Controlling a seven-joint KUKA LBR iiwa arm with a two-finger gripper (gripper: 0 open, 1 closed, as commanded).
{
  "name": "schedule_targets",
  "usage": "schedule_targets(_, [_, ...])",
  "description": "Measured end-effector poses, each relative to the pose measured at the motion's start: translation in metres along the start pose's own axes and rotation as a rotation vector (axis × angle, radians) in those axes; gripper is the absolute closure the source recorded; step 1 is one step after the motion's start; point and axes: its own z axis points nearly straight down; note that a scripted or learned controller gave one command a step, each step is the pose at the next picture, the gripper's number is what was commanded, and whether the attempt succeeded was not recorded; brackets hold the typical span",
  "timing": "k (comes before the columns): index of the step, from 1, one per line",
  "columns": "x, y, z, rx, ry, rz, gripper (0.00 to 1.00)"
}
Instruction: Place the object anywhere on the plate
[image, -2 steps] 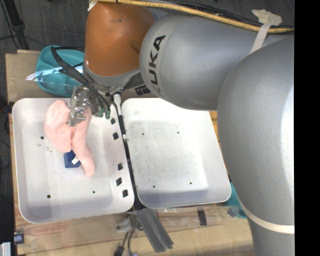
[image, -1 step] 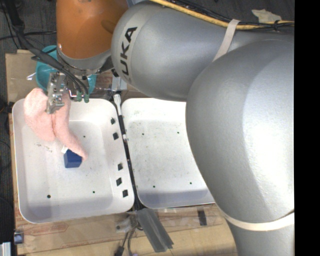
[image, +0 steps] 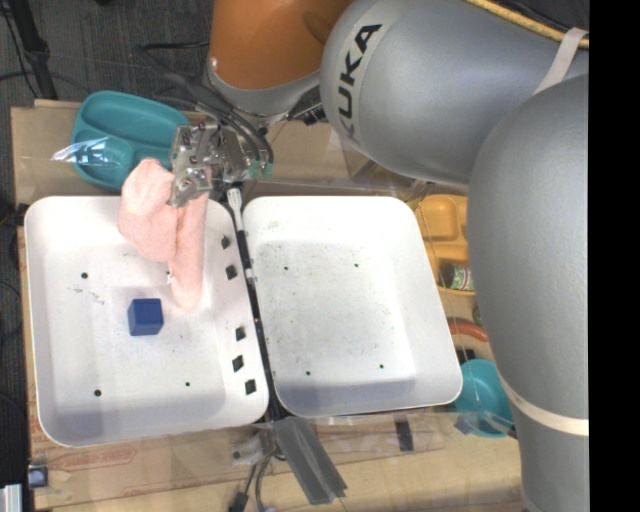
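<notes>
A pink cloth (image: 165, 225) hangs over the back edge of the left bin (image: 60, 400), draped down toward the bin floor. My gripper (image: 190, 188) is at the cloth's top right corner, its fingers shut on the fabric. A teal plate (image: 125, 125) lies behind the left bin, outside it, to the upper left of the gripper. A small blue cube (image: 146, 316) rests on the left bin's floor, below the cloth's hanging end.
The right bin (image: 340, 300) lies beside the left one, with a black divider strip (image: 243, 300) between them. A crumpled clear wrapper (image: 85, 153) sits at the teal plate's front. Yellow (image: 445, 225) and teal (image: 482, 395) items lie to the right of the bins, by the arm.
</notes>
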Motion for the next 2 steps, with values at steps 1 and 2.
schedule_targets(1, [0.037,0.062,0.055,-0.001,0.006,-0.046,1.0])
schedule_targets(2, [0.01,0.092,-0.034,-0.001,0.002,-0.207,1.0])
